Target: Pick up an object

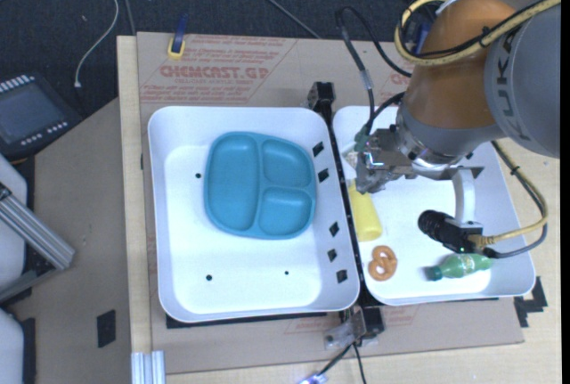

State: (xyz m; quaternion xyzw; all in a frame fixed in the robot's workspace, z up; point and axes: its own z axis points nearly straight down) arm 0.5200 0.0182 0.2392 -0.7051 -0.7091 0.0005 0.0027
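Note:
My gripper (368,170) hangs over the left side of the right bin (508,195), near the wall between the two bins. Just below it lies a yellow block (365,215), close to the gripper's tip; whether they touch I cannot tell. A small orange pretzel (383,262) lies further toward the front of the same bin. A green bottle (459,267) lies on its side at the front right. The grey arm with its orange band covers the back of this bin.
The left bin (178,222) holds a blue divided plate (261,184) in its back half. Black clips line the wall between the bins (331,195). Loose cables lie on the dark floor behind the bench.

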